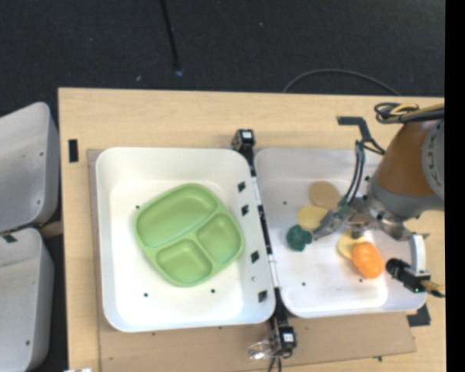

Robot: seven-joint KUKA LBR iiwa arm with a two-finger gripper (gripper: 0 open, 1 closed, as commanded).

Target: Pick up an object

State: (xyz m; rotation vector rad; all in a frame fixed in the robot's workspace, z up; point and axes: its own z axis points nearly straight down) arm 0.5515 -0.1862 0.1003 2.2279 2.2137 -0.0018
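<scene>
Orange object (367, 260) is seen at the right bin's (325, 304) 4 o'clock, touching a yellow piece (346, 246). Gripper (349, 217) is poised near it at 10 o'clock; grip state cannot be told. Judged light, rounded, possibly slippery; best gripped across its middle.

Tool (329, 227) beside green ball (297, 238), right bin (325, 304).

Just beside the gripper (331, 225), on its bin-divider side, sits a dark green object (297, 238); a pale yellow piece (311, 217) and a tan disc (323, 193) crowd its far side. Under the wrist lie an orange object (367, 260) and a yellow one (347, 246). Bare floor of the right bin (318, 285) opens nearer the camera (the widest gap)
</scene>
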